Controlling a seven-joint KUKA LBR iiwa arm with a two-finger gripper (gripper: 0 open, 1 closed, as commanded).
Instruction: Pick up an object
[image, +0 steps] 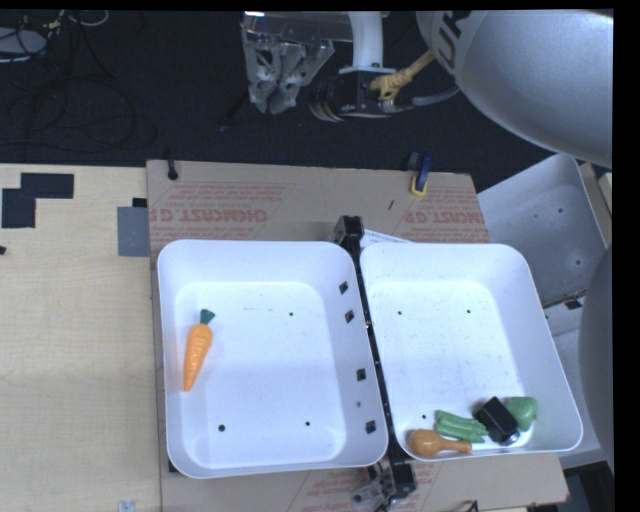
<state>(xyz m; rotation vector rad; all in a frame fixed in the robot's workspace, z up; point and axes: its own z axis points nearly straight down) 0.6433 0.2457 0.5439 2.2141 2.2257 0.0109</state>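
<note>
1. The end effector (283, 72) hangs at the far edge, above the bench; whether it is parted or closed, I cannot tell, and nothing shows in its grip.
2. Nothing is picked yet: a toy carrot (196, 350) lies in the left bin (250, 262).
3. Small toys cluster in the right bin's (450, 262) near right corner.

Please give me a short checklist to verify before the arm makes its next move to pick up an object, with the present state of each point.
1. A target lies alone and free: ok. The carrot is by itself near the left wall of the left bin.
2. The other objects are separated: not ok. In the right bin the black block, green pods and orange gourd are crowded in the near corner.
3. The gripper is above a target: not ok. It is high beyond the bins.
4. Finger state: cannot tell.
5. The gripper carries nothing: cannot tell.
</note>
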